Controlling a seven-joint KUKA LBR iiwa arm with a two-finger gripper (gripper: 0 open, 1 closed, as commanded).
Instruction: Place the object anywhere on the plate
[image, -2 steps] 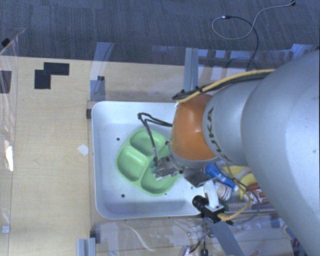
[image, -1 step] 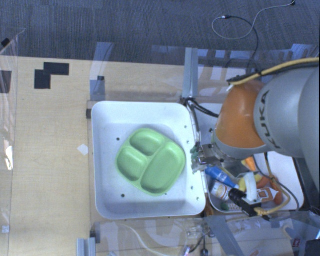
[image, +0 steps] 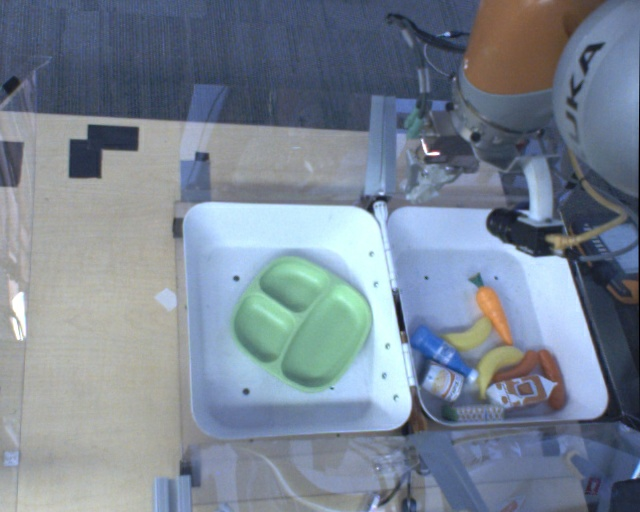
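A green plate (image: 302, 323) with three compartments lies in the left white bin (image: 210, 300), a little left of its middle. The right bin (image: 440, 250) holds toy food in its front half: an orange carrot (image: 492, 310), two yellow bananas (image: 470, 335) (image: 497, 362), a blue bottle (image: 438, 347), a small can (image: 441, 381), and a red-brown bottle (image: 522, 391) beside a red sausage (image: 549, 372). My gripper (image: 428, 180) hangs over the back-left rim of the right bin, well away from the toys. Nothing shows beneath it.
A metal rail (image: 377, 150) runs behind the divider between the two bins. The arm's black wrist part (image: 525, 232) and cables reach over the right bin's back right corner. Black marks (image: 100, 148) lie on the wooden bench at far left.
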